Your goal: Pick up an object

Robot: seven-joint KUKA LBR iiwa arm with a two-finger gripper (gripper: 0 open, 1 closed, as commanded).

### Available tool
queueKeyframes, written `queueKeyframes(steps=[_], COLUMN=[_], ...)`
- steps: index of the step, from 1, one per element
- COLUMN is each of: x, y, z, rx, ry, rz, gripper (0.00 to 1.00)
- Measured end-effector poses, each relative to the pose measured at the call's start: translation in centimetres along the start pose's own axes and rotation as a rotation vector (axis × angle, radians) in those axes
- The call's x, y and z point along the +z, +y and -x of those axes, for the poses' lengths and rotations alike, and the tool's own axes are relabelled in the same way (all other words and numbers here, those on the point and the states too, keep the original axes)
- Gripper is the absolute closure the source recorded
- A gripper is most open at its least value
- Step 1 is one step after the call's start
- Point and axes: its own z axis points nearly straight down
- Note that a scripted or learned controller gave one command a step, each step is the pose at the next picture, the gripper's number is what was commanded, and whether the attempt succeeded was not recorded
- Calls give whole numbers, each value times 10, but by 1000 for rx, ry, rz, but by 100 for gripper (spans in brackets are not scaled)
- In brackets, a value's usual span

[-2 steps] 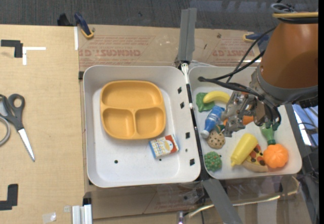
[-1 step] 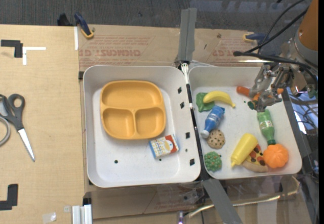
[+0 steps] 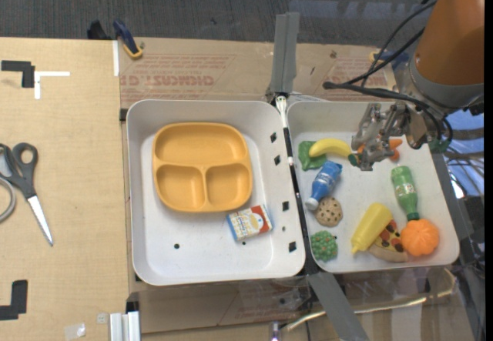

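Counter: cardboard-topped counter (image 3: 62, 255), two white bins.
Banana: the banana (image 3: 330, 148) lies at the claw's (image 3: 368, 158) nine o'clock, just beside it.
Arm: enters from two o'clock, wrist down.
Claw: fingers' state unclear.

The counter (image 3: 62, 255) is a light wooden surface on the left, with brown cardboard (image 3: 192, 74) covering its far middle part. Two shallow white bins sit on it side by side and touching: the left bin (image 3: 139, 201) in the middle of the scene and the right bin (image 3: 447, 255) beside it. A pair of grey-handled scissors (image 3: 27, 185) lies on the bare wood at the left, well apart from the bins. Black marks (image 3: 19, 74) lie at the far left corner and at the near left edge. A blue and yellow clamp (image 3: 127, 39) rests at the far edge, near the cardboard.
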Motion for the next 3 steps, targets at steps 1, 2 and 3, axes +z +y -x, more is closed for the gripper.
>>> queueKeyframes(steps=[1, 2, 3], x=[32, 14, 91], y=[-16, 7, 11], z=[-69, 39, 10], rx=[-115, -102, -135], ry=[1, -3, -1], rz=[-1, 0, -1], gripper=[100, 100, 100])
